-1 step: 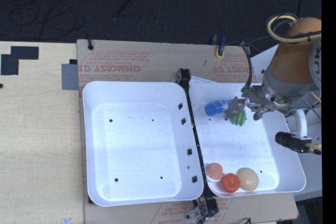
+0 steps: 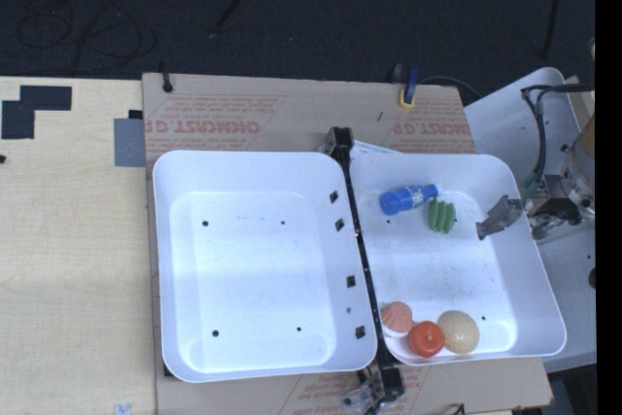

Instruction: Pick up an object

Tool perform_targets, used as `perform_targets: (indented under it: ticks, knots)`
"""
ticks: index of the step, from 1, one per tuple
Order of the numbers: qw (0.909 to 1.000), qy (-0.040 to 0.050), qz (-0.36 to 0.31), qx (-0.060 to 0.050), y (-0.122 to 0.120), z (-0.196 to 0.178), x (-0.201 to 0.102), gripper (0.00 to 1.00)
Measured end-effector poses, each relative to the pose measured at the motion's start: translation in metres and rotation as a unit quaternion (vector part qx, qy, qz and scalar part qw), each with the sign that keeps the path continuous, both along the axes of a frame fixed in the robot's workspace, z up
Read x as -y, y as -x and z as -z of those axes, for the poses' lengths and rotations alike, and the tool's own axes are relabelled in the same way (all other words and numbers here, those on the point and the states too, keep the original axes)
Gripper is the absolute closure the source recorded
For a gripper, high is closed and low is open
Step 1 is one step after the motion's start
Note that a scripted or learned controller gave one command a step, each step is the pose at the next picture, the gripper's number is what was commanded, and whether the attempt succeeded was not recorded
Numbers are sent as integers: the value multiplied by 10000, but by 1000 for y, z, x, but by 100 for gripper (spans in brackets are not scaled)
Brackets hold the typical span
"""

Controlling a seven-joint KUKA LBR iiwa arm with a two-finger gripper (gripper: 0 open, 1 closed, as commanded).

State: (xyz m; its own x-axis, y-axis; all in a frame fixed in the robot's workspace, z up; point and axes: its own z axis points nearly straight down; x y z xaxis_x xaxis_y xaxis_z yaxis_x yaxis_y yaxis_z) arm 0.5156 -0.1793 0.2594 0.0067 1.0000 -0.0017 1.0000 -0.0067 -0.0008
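The right bin (image 2: 505,172) holds several small objects. A blue bottle (image 2: 407,198) lies on its side near the far wall, with a green ribbed piece (image 2: 442,216) right beside it. At the near edge sit a pink shell-like piece (image 2: 397,316), a red round piece (image 2: 426,338) and a beige ball (image 2: 459,330), all close together. My gripper (image 2: 499,218) hangs over the right bin's right side, a short way right of the green piece and apart from it. Nothing is visibly held.
The left bin (image 2: 165,209) stands beside the right one, joined by a black divider with clips (image 2: 351,238). Both rest on a cardboard sheet (image 2: 243,117) on the wooden bench. A white sheet and cables (image 2: 544,112) lie at the far right.
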Motion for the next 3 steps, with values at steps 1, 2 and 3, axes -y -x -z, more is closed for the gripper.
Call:
perform_targets:
  ticks: [1,2,3]
  knots:
    - [10000,3,-19,8,4,-31,36,0]
    - [10000,-11,-29,-9,4,-39,35,100]
    - [10000,2,-19,27,38,-109,35,100]
